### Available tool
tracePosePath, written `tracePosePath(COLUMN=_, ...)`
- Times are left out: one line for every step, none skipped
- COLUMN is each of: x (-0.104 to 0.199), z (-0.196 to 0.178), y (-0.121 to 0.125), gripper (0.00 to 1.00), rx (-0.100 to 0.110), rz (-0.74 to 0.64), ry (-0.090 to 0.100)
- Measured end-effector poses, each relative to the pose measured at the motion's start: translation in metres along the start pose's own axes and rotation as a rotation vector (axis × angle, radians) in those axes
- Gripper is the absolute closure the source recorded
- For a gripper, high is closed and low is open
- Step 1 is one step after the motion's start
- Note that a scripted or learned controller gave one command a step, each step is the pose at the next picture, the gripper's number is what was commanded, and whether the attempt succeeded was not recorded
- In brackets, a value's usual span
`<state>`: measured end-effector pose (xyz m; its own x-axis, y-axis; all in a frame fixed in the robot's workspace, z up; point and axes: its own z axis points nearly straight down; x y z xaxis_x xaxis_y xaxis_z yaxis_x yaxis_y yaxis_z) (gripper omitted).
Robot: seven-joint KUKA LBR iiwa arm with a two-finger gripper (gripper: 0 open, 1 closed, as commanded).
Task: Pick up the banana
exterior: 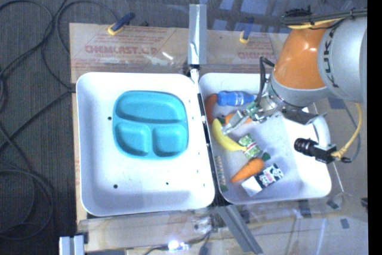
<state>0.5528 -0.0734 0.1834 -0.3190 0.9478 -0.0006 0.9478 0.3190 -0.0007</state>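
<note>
The yellow banana [223,137] lies curved in the left part of the right bin [310,188], near the bin's left wall. My gripper [243,119] hangs just above and to the right of it, reaching in from the arm's orange wrist band [301,63]. One fingertip looks close to the banana's upper end. Nothing shows between the fingers, and their spacing is too small to read.
In the right bin lie a blue bottle [234,98], a brown-red item [211,106] by the left wall, a green packet [249,147], a carrot [248,170] and a black-and-white carton [265,178]. The left bin [101,188] holds a blue divided tray [151,123].
</note>
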Motion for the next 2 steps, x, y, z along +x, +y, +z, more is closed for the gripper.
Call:
tracePosePath(x=-0.0342, z=0.0946, y=-0.0107, gripper=0.0, rx=-0.01, rz=0.055, ry=-0.005)
tracePosePath(x=-0.0334, z=0.0848, y=-0.0093, gripper=1.0, rx=-0.012, rz=0.054, ry=-0.004)
